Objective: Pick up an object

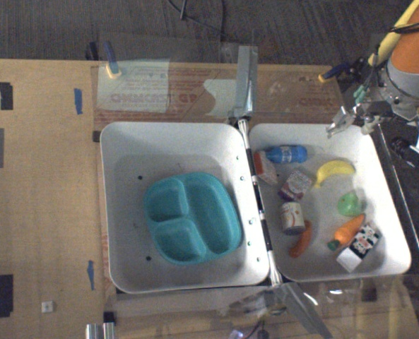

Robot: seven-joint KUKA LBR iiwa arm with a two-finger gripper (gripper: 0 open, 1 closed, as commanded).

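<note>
Gripper (350,119) hangs over the top right corner of the right bin (389,260), above the rim; whether it is open or closed I cannot tell, and nothing shows in its grasp; inside that bin lie a blue bottle (287,153), a banana (334,170), a small can (292,217) and a carrot (348,232); the left bin (124,147) holds a teal divided plate (192,217).

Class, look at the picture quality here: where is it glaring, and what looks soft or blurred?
Camera view: strong light washes out the right bin near its lower corner; the gripper at the top right looks soft and hard to resolve; the teal divided plate in the left bin is evenly lit and fairly crisp.
</note>
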